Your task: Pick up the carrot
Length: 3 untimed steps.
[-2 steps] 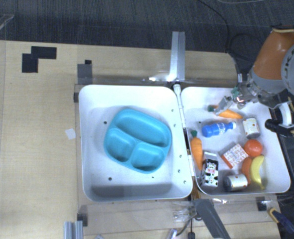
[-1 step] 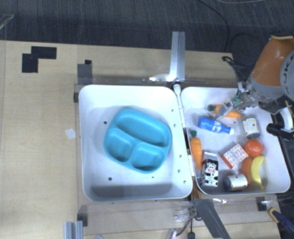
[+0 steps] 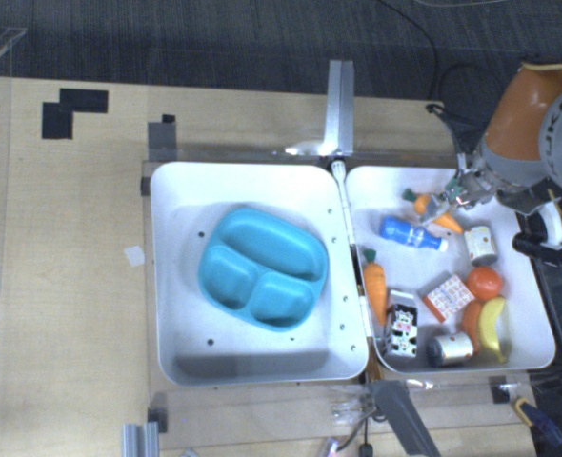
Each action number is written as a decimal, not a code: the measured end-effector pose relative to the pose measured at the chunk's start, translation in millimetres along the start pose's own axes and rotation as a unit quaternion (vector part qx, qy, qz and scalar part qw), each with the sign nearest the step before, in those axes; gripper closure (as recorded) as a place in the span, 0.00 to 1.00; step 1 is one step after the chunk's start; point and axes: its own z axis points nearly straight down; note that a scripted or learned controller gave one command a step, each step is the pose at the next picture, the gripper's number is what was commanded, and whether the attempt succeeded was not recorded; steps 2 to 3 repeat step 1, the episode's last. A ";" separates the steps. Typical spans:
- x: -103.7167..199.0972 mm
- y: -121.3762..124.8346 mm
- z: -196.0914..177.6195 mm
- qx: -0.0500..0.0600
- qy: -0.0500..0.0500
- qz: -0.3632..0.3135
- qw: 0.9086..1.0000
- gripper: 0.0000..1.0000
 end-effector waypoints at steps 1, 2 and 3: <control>59.7 32.4 -122.6 -0.002 -0.001 -0.028 1.000 1.00; 59.7 32.4 -122.6 -0.002 -0.001 -0.028 1.000 1.00; 59.7 32.4 -122.6 -0.002 -0.001 -0.028 1.000 1.00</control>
